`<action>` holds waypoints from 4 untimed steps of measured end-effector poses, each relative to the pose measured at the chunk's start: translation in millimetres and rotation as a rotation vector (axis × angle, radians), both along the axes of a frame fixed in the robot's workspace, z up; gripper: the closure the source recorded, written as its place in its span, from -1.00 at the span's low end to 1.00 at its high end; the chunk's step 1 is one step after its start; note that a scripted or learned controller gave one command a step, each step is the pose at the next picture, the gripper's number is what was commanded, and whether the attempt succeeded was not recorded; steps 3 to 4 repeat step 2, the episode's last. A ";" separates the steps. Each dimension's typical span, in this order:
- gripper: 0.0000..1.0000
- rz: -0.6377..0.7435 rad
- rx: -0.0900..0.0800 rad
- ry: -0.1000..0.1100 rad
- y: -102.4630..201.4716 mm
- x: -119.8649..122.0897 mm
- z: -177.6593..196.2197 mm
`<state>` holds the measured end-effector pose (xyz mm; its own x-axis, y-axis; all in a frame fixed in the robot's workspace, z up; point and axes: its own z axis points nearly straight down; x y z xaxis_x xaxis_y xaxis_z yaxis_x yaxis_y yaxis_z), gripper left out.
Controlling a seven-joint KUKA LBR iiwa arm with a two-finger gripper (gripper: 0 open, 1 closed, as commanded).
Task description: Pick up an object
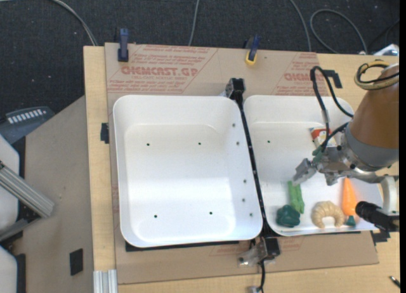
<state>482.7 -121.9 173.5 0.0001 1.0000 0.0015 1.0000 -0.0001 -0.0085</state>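
Gripper (303, 172) fingers spread, nothing between them, above the long pale-green plastic stick (295, 196) lying near the front of the right white bin (279, 133).

Fixed overhead camera, slanted down on bins (127, 177).

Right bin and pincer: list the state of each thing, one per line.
Pincer: low in the right bin, above the green piece.
Green piece: lying flat.
Dark green toy: resting by the near rim.
Croissant: lying flat.
Carrot: lying flat.
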 end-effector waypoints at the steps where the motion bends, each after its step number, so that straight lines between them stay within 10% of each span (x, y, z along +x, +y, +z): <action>1: -1.00 0.000 -0.002 -0.010 8.2 -2.9 -78.1; 4: -1.00 0.000 -0.002 -0.011 12.1 -3.2 -52.7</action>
